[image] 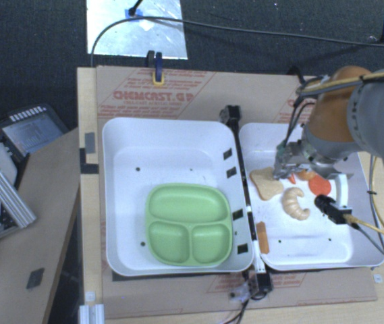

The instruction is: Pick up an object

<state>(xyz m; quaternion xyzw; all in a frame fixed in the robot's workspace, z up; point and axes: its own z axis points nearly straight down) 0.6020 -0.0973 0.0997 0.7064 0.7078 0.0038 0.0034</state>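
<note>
In the right bin (299,252) lie a tan bread-like slice (266,184), a pale croissant (295,203), a red-orange piece (318,184) and a thin orange stick (262,237) near the left wall. My gripper (285,171) reaches down from the right and hangs just over the right end of the tan slice, close to the red-orange piece. Its fingertips are hard to make out against the wrist hardware. I see nothing lifted between them.
The left bin (124,147) holds a green divided plate (188,223) in its front half. A black divider strip (237,167) runs between the two bins. The arm's grey body and orange band (337,113) overhang the right bin's back right.
</note>
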